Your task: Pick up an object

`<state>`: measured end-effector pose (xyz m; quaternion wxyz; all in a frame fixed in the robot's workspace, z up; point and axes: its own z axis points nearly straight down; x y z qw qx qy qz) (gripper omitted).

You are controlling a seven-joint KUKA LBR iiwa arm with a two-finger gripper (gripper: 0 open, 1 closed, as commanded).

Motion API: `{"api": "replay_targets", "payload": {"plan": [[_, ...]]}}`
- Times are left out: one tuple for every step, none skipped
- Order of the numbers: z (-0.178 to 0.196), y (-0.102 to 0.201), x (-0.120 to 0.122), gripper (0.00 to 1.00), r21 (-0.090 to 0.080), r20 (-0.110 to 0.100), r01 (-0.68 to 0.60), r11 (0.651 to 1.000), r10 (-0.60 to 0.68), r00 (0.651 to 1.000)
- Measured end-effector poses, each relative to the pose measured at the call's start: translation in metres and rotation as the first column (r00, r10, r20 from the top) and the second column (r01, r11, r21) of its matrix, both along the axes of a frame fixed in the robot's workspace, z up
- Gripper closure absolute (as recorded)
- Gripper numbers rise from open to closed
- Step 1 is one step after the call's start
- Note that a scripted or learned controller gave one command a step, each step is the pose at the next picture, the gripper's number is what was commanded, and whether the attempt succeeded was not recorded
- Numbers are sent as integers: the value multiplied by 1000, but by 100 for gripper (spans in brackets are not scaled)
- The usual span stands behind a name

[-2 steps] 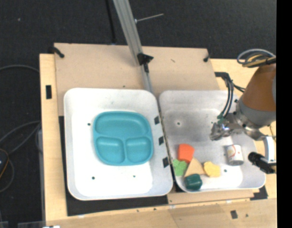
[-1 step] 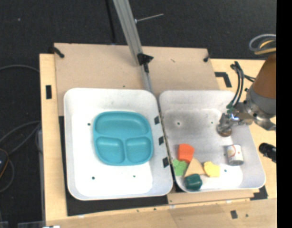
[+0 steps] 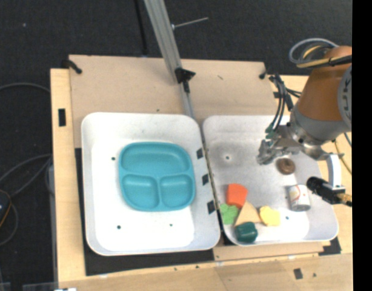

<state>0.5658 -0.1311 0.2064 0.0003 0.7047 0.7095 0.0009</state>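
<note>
The right bin [image 3: 234,138] holds several small items near its front: an orange block [image 3: 237,194], a light green piece [image 3: 228,213], a tan wedge [image 3: 249,213], a yellow piece [image 3: 270,216], a dark green piece [image 3: 246,231], a white cup-like item [image 3: 298,197] and a brown round piece [image 3: 286,166]. My gripper [image 3: 268,153] hangs over the middle of the right bin, just left of the brown piece and up-right of the orange block. I see nothing between its fingers.
The left bin [image 3: 101,132] carries a teal sectioned tray [image 3: 156,176]. A slanted metal pole [image 3: 165,35] rises behind the bins. Cables [image 3: 282,102] trail from the arm at the right bin's far right corner.
</note>
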Motion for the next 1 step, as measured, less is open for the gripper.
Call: {"api": "replay_targets", "payload": {"plan": [[-1,45,17,100,0,0,0,1000,0,1000]]}}
